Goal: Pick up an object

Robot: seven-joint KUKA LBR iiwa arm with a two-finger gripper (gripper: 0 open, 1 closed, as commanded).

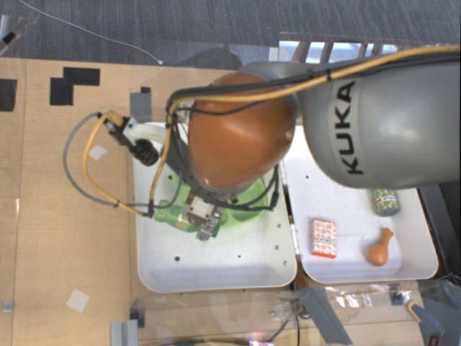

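The grey arm with its orange band [234, 139] reaches from the right over the left bin [216, 269]. My gripper [204, 222] hangs low over that bin's middle, right at a green bottle [167, 214] that lies on its side. A light green flat thing [248, 202] lies under the wrist, mostly hidden. The arm hides the fingertips.
The right bin [360, 269] holds a red-and-white patterned box [324, 237], an orange gourd-shaped toy [379, 247] and a green-topped can [387, 202]. Yellow and grey cables [90, 168] loop over the wooden bench left of the left bin.
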